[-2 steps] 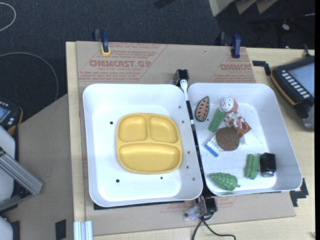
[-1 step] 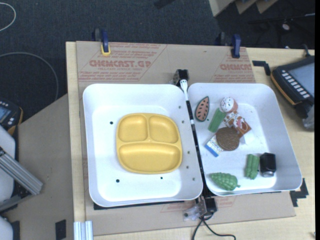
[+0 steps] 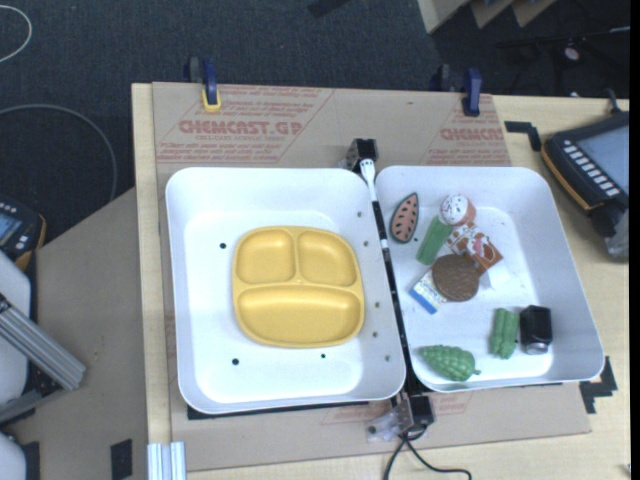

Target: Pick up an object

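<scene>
Small green cylinder [image 3: 503, 332] lies upright-long beside black block [image 3: 535, 329], right of yellow divided plate [image 3: 297, 286]; tool state: cannot tell.

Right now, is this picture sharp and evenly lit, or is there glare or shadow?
Camera view: light is soft and even, the bins bright white without harsh glare; the yellow plate casts a faint shadow; small toys look slightly soft, their fine detail hard to read; the dark floor is dim.
</scene>
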### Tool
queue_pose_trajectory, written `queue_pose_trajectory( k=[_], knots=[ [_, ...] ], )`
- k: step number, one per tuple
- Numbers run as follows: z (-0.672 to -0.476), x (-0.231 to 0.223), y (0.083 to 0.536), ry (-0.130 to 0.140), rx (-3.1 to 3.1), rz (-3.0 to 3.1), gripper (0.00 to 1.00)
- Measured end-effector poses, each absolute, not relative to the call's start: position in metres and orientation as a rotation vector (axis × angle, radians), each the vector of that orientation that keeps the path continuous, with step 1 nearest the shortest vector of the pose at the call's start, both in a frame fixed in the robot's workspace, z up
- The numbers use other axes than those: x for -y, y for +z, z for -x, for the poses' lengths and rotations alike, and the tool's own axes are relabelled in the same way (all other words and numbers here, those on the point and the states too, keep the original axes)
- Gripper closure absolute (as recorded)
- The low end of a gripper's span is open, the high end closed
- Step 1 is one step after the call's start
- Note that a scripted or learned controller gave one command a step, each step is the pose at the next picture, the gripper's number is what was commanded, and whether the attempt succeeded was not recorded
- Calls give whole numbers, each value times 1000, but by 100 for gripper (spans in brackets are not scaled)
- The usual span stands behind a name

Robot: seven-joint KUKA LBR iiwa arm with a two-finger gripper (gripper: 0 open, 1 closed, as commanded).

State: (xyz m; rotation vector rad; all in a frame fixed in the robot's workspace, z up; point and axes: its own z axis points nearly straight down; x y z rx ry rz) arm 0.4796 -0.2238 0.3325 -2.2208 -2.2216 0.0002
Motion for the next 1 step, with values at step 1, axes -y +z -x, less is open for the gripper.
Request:
queue_pose_trajectory(
  k=[1],
  knots=[
    [-480,224,335,-1,2224,2223,100]
  ],
)
